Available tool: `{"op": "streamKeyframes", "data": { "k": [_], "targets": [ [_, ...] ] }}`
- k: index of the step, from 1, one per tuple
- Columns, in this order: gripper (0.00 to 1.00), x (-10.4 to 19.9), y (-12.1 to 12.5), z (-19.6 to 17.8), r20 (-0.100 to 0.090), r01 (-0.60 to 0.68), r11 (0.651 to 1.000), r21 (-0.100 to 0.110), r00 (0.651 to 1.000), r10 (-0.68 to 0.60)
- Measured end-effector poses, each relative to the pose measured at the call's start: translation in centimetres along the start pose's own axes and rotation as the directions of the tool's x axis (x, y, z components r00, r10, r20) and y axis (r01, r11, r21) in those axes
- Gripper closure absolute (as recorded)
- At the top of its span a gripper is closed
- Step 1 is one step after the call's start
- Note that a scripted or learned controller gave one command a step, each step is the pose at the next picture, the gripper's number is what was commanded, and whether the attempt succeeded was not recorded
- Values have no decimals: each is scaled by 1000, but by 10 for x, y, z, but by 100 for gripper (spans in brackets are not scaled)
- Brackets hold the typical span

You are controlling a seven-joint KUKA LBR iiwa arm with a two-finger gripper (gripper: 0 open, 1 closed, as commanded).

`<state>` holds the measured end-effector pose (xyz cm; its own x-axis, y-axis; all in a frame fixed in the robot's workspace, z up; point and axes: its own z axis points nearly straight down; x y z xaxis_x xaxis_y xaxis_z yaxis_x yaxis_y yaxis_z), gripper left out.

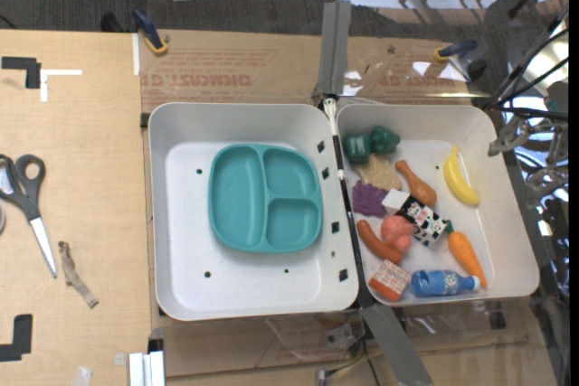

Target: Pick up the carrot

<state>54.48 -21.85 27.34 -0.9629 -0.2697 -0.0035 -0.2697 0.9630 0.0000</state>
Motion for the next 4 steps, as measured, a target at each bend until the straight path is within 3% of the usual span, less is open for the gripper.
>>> {"op": "streamKeyframes", "data": {
  "k": [1, 2, 3, 4],
  "targets": [
    [0, 21, 3, 145, -1, -113, 994, 0, 994, 113],
    [0, 53, 13, 177, 11, -174, 985, 5, 985, 174],
    [100, 51, 16, 168, 12, -169, 986, 2, 986, 169],
    [100, 19, 92, 45, 1, -274, 962, 1, 962, 274]
  ]
}}
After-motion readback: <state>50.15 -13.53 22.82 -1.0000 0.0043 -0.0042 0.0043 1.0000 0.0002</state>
